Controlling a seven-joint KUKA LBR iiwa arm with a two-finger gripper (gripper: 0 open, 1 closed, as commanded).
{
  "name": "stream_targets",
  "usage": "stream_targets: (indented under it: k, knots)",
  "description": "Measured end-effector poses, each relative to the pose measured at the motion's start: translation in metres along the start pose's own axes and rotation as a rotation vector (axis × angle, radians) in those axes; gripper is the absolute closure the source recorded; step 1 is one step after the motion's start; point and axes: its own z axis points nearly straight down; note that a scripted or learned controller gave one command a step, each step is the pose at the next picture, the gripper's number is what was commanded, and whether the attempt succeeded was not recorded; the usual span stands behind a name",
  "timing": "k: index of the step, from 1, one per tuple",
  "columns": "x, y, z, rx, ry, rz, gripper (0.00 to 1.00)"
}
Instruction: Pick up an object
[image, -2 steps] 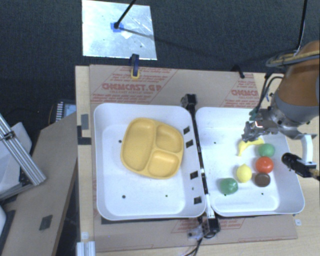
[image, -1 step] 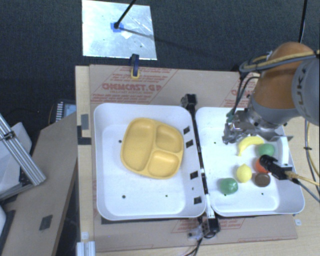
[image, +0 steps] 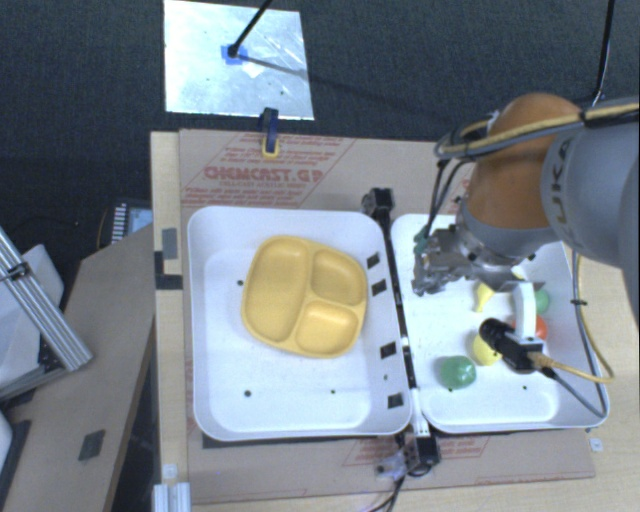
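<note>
Red printed lettering runs across the top strip of the flat brown cardboard sheet (image: 290, 165) under the two bins; it appears to read "CHEMCAST GP", the last characters being unclear. Fainter red lettering on the same sheet's lower edge is too small and cut off to read. No other legible text, numbers or signs are noted.

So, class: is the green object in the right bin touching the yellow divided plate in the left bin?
Apart. The camera view shows the green object in the right bin, the yellow divided plate in the left bin, the bin walls between them.

Grey arm (image: 590, 170), orange band (image: 520, 150), black cables (image: 450, 180).
</note>
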Motion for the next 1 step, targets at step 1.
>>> stream_targets:
  k: [1]
  knots:
    - [0.0512,-0.0091,-0.0120,-0.001,0.000,-0.001,1.00]
